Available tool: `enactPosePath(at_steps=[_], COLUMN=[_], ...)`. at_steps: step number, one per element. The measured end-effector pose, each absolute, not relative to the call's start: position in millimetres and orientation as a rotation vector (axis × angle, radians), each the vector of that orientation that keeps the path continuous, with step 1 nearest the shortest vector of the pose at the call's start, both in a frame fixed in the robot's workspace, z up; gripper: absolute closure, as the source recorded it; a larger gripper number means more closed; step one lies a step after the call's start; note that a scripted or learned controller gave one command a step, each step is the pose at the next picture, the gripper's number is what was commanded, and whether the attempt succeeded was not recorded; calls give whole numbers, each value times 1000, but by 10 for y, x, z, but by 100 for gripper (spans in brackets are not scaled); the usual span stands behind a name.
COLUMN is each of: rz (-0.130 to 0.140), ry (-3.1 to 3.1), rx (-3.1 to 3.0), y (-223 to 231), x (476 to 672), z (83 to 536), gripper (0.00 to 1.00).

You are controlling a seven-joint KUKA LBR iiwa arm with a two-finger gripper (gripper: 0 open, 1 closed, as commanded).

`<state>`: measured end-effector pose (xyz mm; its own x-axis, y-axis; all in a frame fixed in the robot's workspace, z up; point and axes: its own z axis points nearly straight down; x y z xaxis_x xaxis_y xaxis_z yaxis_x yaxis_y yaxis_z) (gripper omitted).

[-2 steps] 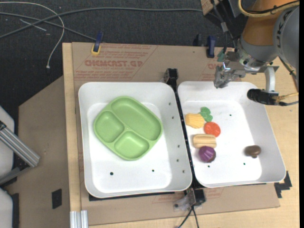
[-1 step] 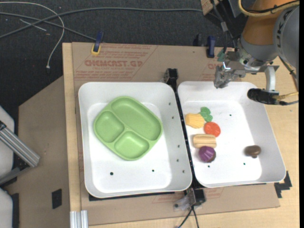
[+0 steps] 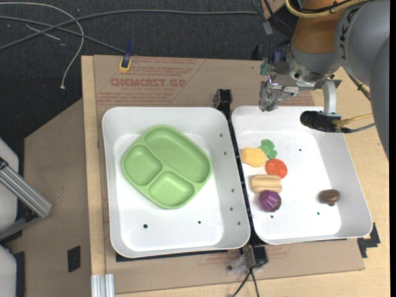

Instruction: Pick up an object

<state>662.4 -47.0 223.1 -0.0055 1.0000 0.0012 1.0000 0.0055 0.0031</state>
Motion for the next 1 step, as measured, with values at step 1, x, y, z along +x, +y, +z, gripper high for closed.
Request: enactPosePath(at_steps=[1], rz=[0], ry=[2230], rx=[2217], y=[44], x=[6603], z=[2151], gripper=[100])
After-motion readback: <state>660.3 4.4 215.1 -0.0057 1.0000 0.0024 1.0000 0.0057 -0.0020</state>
